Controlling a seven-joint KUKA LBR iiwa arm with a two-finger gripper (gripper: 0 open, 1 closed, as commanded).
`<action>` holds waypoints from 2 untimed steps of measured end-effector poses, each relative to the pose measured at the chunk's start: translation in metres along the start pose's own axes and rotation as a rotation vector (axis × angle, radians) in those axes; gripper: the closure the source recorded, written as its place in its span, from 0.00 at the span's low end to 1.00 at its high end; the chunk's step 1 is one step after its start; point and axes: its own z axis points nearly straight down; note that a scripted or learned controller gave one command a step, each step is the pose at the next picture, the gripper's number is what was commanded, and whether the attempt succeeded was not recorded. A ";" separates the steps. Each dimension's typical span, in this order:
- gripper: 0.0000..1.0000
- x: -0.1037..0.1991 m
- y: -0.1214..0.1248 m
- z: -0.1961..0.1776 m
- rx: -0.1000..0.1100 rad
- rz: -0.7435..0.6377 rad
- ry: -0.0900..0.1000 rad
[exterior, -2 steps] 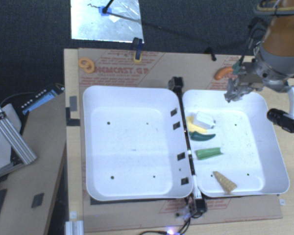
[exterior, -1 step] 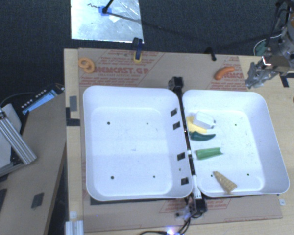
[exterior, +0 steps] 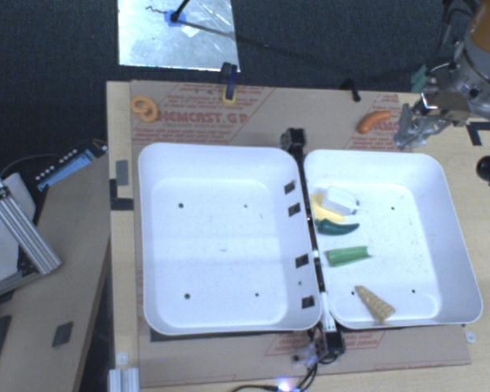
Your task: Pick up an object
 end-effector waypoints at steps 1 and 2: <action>1.00 0.035 -0.064 -0.024 0.000 0.000 0.001; 1.00 0.067 -0.074 -0.037 0.001 0.001 0.000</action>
